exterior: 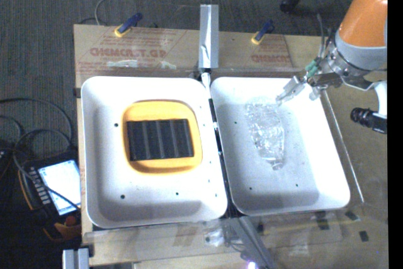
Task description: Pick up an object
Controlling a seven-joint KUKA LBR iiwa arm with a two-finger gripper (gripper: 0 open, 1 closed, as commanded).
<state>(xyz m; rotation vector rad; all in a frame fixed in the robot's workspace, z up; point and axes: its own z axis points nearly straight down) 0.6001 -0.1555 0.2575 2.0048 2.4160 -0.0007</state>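
- Nearest the camera runs the front edge of the surface [189,236], with a pale metal rail and some clear debris just below the bins; nothing here bears on the pick.
- The pincer [291,91] hangs over the back right part of the right bin [327,192], slanting down and leftward from the grey wrist and the orange band of the arm [368,9].
- Whether the pincer is spread or closed I cannot tell: it shows as one thin pale shape. Nothing can be seen gripped in it.
- The task's thing is the crumpled clear plastic [266,132], lying on the floor of the right bin a little left of centre. Its upper end is just beside the pincer's tip; contact cannot be made out.
- Judged from this, the pick is not yet done: the plastic lies flat in the bin, unlifted. What is left is to come down on it, close and raise it.
- The transparent, wrinkled wrap looks flimsy and low, so a grip may slide off or catch only a fold.
- Outward, the left bin [101,186] holds a yellow tray with a dark ribbed insert [161,137], well apart from the pincer.
- A metal divider post [208,34] stands behind where the bins meet, and two clamps with blue handles [128,24] sit on the cardboard sheet [145,53].
- Left of the bins lie black cables and a handheld device with a lit screen [53,189]. None of it blocks the approach.
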